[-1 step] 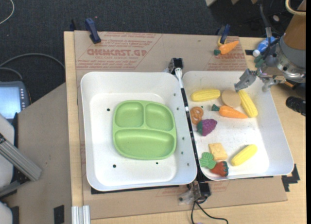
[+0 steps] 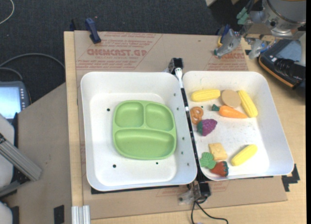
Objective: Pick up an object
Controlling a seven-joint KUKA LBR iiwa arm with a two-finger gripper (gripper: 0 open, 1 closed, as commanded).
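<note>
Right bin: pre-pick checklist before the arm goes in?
1. Targets present: ok. Right bin holds corn cobs, a carrot, grapes, a pretzel and more.
2. Isolated target: ok. Lower corn lies apart from its neighbours.
3. Clutter near bottom edge: not ok. Cracker, strawberry and a green piece touch.
4. Hand position: not ok. It sits beyond the bin's far rim.
5. Hand open: cannot tell.
6. Green plate: ok, in left bin.

You're looking down at a slant from one fixed camera above the bench, taking in both the left bin (image 2: 92, 121) and right bin (image 2: 272, 121) whole.
</note>
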